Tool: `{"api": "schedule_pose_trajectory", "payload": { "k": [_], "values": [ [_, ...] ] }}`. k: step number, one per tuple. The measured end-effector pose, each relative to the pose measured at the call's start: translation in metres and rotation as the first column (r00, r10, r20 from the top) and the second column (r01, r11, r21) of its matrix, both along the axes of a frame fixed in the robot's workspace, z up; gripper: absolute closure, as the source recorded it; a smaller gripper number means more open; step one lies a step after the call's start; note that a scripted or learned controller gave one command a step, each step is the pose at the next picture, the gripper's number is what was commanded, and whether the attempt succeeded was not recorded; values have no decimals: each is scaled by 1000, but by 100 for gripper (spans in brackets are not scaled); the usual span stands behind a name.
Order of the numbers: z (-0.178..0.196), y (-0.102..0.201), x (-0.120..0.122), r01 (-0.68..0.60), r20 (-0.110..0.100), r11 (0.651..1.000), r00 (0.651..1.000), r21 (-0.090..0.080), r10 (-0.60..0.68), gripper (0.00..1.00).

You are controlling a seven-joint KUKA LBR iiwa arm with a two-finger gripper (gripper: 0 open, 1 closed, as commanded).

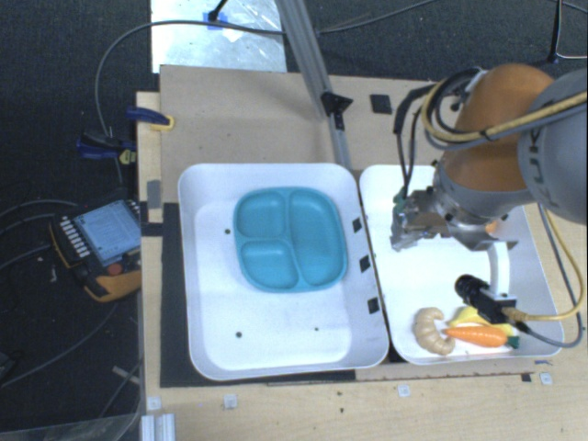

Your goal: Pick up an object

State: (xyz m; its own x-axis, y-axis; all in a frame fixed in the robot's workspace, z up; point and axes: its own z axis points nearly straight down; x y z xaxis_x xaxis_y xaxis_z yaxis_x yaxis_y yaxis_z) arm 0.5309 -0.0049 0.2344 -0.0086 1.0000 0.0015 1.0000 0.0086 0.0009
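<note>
1. A brown board [239, 108] lay on dark carpet [64, 81] and carried two white bins side by side.
2. The left bin [197, 274] held a blue divided plate [291, 239].
3. In the right bin [404, 288], at its near corner, lay an orange carrot [478, 336], touching a beige toy [432, 331] and a yellow piece [467, 317].
4. The gripper [406, 228] hung over the right bin's left side, apart from those three; whether it was spread or pressed together could not be told.
5. A handheld controller [99, 246] with cables sat on the carpet to the left, and a grey pole [308, 39] slanted across the board's far side.
</note>
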Motion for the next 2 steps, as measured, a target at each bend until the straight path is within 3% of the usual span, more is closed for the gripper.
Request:
{"api": "schedule_pose_trajectory", "payload": {
  "k": [2],
  "values": [
    [-13, 109, 0, -1, 1, 1000, 1000, 0, 1, 100]
  ]
}}
